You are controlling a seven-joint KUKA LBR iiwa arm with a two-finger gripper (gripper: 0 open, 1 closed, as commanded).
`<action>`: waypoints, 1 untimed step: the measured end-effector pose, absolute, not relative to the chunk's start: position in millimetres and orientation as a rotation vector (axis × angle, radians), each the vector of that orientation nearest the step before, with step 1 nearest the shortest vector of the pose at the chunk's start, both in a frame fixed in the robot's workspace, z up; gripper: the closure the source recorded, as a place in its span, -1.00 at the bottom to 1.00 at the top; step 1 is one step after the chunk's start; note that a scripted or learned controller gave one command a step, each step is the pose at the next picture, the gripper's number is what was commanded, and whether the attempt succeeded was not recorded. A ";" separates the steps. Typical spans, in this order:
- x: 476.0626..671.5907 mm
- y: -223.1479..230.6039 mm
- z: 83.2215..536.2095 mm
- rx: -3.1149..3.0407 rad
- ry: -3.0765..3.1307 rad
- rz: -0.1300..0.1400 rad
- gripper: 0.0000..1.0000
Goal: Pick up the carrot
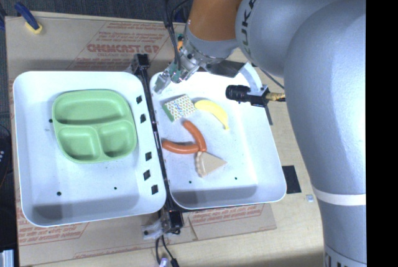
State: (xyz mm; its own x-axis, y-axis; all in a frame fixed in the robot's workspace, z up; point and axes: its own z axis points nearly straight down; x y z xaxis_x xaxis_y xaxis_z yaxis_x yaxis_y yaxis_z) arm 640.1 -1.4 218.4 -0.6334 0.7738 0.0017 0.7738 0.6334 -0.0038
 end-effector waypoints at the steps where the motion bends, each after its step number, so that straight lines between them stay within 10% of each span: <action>1: 633.6 -57.6 209.9 -0.653 -3.071 0.003 1.00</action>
